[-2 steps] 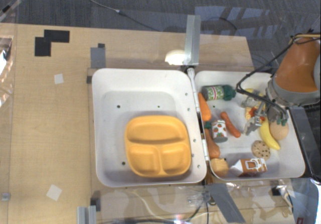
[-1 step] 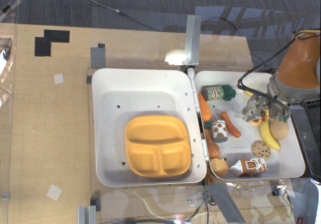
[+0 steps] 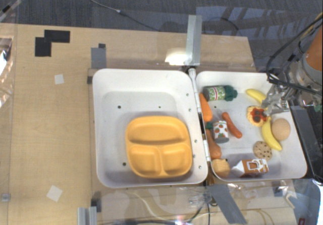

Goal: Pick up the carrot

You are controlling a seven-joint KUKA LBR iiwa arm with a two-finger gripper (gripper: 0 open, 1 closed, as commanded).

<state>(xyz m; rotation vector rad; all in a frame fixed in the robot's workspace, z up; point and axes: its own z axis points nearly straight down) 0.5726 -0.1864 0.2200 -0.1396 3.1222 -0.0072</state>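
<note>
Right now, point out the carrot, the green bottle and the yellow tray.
carrot point(image 3: 205, 107), camera view, mid-body
green bottle point(image 3: 220, 93), camera view, label
yellow tray point(image 3: 159, 146), camera view, centre divider

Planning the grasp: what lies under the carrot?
The carrot lies on the right bin floor along its left wall, its lower end by the small can. Anything beneath it is covered.

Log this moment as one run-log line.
task: pick up carrot | carrot: right bin, left wall, untouched | pincer: over pizza slice, far from carrot
</note>
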